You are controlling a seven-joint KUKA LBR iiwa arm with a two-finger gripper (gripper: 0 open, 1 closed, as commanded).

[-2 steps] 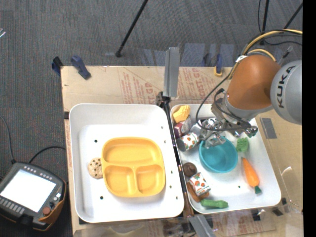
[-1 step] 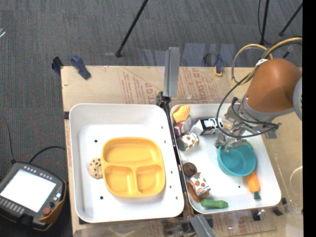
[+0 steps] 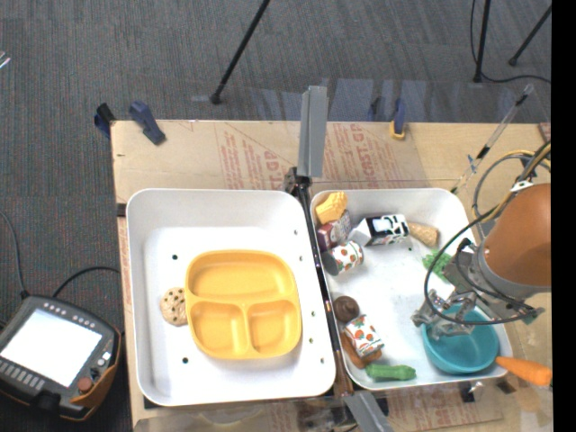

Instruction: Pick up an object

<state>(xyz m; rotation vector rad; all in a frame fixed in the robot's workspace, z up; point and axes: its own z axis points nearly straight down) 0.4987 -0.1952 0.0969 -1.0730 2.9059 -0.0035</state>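
Floor (image 3: 180, 43): dark grey carpet, ribbed texture. Thin black stand legs (image 3: 243, 48) cross it at 12 and 1 o'clock. Bench top (image 3: 216, 156): brown cardboard with red print, blue clamps (image 3: 144, 121) on its edge at 10 o'clock. Handheld control pendant (image 3: 54, 354) with lit screen on floor at 8 o'clock, cable trailing. Even, soft lighting.

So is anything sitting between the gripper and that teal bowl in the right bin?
Nothing visible does. The gripper sits right over the near-left rim of the round teal bowl in the right white bin. The nearest items, a green pickle-shaped toy and an orange carrot, lie off to its sides.
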